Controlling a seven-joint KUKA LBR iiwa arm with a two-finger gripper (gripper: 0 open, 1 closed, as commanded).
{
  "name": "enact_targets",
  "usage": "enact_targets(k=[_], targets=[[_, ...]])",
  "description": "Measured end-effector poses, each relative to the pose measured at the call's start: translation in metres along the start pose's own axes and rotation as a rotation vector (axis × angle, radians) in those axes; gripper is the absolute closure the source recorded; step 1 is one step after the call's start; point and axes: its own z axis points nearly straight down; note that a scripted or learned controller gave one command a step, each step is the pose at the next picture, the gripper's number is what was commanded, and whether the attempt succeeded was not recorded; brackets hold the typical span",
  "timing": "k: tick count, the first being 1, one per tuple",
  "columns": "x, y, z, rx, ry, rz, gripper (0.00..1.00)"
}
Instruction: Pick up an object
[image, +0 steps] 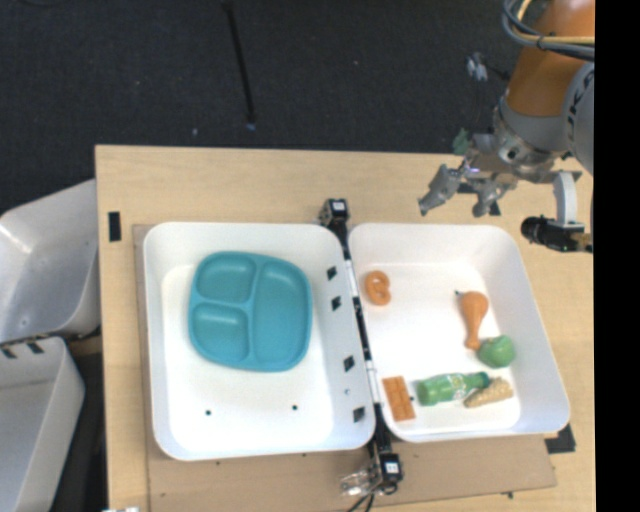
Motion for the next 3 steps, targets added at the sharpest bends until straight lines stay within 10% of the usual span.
enact_targets(k=[3], targets=[[0.006, -0.006, 0.080, -0.009, -0.004, -0.001, 0.00]])
